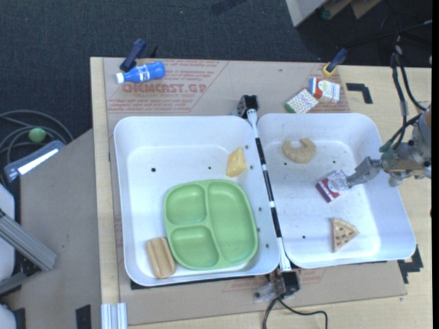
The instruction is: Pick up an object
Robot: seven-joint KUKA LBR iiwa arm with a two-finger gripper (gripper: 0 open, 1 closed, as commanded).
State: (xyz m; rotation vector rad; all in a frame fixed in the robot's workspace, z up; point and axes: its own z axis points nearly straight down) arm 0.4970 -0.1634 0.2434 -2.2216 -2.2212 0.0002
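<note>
Red-and-white packet lies in right bin on wooden bench; claw touches it, grip indiscernible.

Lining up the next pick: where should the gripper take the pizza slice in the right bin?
Grip the pizza slice across its two straight sides, near the wide crust end, coming straight down. It lies flat with bare floor around it, well off the bin wall, leaving room for the fingers.
</note>
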